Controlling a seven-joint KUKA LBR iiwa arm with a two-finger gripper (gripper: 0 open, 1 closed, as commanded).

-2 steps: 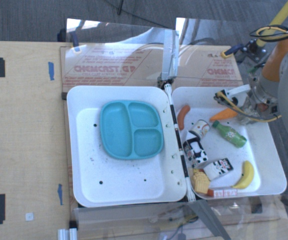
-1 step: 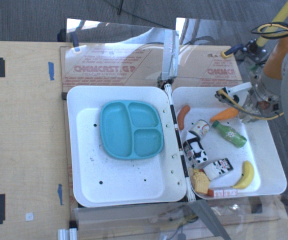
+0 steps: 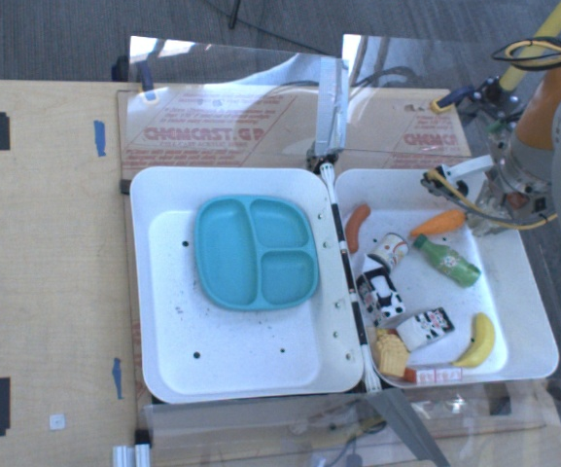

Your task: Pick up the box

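Camera view: tool point(image 3: 502, 195) above carrot point(image 3: 439, 224).

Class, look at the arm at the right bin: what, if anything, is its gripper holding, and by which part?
It cannot be told. The arm hangs over the right bin's far corner, above the carrot; the box lies apart, untouched.

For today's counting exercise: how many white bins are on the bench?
2: the left bin holds a teal plate; the right bin holds the toy food.
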